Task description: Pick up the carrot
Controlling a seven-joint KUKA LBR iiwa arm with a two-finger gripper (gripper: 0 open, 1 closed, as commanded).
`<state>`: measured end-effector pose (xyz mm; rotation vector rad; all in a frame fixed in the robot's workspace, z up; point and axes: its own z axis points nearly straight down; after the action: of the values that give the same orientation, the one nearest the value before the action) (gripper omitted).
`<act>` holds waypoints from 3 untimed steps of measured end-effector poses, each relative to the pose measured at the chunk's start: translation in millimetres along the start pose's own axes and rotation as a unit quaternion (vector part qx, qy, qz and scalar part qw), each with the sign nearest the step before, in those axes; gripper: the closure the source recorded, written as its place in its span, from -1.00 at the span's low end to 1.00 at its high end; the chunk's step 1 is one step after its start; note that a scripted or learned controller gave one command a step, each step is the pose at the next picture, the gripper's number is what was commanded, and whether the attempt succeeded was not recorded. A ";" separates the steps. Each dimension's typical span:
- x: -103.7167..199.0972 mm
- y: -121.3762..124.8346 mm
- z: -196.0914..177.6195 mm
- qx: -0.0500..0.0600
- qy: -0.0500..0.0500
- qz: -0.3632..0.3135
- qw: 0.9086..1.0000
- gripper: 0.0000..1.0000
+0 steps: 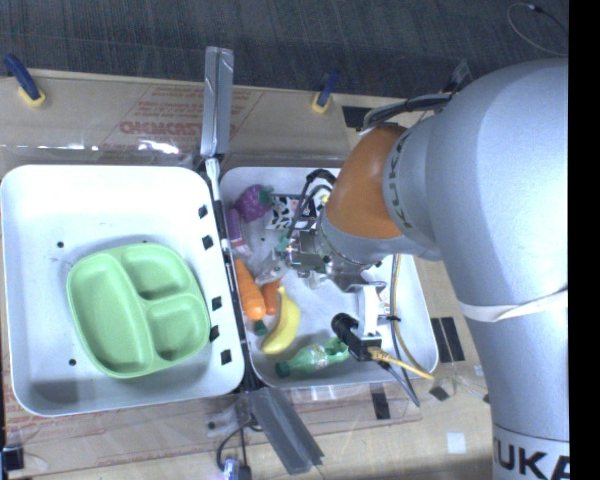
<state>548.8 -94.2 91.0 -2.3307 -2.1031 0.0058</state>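
My arm (pixel 500 208) is reaching in from the right, its grey bulk covering much of the right bin (pixel 420 353), with the orange band (pixel 370 188) sitting just above the wrist. My gripper (pixel 298 250) is hanging low over the middle of that bin, and I cannot tell how it is set, since the wrist and its dark hardware are hiding the working end from above. Nothing is showing in its grasp.

The carrot (pixel 250 293) is lying in the right bin against its left wall, pointing roughly along that wall, with its lower end touching the banana (pixel 283 326). It is sitting just to the left of and slightly below my gripper, close but apart from it. The banana is curving beneath the carrot, and a green bottle (pixel 310 358) is lying near the bin's bottom edge, just under the banana. A purple item (pixel 250 205) is resting near the upper left corner of the same bin, above the carrot.

In the left bin (pixel 40 208) a green divided plate (pixel 138 308) is lying flat, well apart from the carrot. A yellow cable (pixel 405 365) is trailing off my wrist hardware towards the lower right.
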 end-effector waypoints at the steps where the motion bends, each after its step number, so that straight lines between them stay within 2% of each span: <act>1: -35.3 -69.7 0.5 0.000 0.001 -0.011 1.000 -1.00; 2: -12.8 -71.7 -1.3 -0.003 -0.004 -0.103 0.995 -1.00; 3: -8.5 -60.9 -0.4 -0.002 -0.001 0.004 1.000 -1.00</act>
<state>487.4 -96.5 91.7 -2.3421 -2.0959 0.0043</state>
